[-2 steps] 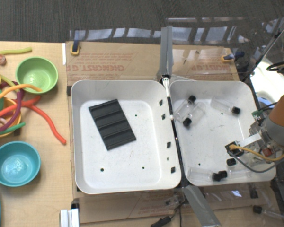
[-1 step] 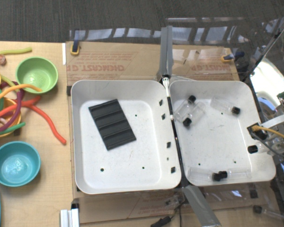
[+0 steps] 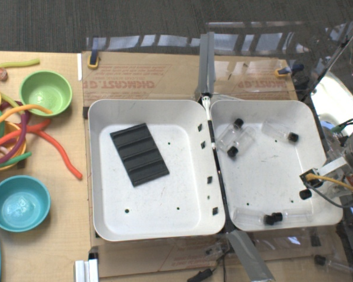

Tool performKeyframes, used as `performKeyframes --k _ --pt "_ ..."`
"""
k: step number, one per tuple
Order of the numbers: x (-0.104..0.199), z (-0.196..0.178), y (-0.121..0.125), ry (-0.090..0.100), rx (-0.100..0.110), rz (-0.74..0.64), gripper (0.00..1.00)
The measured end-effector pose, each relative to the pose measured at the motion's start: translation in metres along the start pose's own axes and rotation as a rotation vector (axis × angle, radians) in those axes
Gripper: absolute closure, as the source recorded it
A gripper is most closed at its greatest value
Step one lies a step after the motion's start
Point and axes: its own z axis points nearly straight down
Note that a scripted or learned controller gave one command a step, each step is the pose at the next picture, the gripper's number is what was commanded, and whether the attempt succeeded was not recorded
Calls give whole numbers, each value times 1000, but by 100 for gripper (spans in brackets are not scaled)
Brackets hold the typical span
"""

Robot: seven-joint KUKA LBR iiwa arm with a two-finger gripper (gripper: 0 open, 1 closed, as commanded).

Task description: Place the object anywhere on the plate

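A black ridged slab (image 3: 139,154) lies flat in the left bin (image 3: 100,175), a bit turned, near its back left corner. Small clear bottles with black caps lie in the right bin (image 3: 265,172): two (image 3: 235,138) near the wall between the bins, one (image 3: 277,130) near the back, one (image 3: 282,218) at the front wall. I cannot tell how the pincer is set, or how near it is to them.

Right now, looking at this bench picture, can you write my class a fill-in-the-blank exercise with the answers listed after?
1. The dark ribbed plate lies in the ____ bin.
2. The bowl near the top left corner is ____.
3. The clear tubes in the right bin have ____ caps.
4. The bowl below the colored cords is ____.

Answers: left; green; black; blue
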Motion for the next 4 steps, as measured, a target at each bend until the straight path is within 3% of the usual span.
performKeyframes --k 1,2,3,4 --pt "63 -64 20 2 -4 101 100" --pt "19 -26 -62 0 -1 73 100" --pt "147 -93 15 1 -4 38 100" --pt "121 -24 -42 0 -3 87 100"
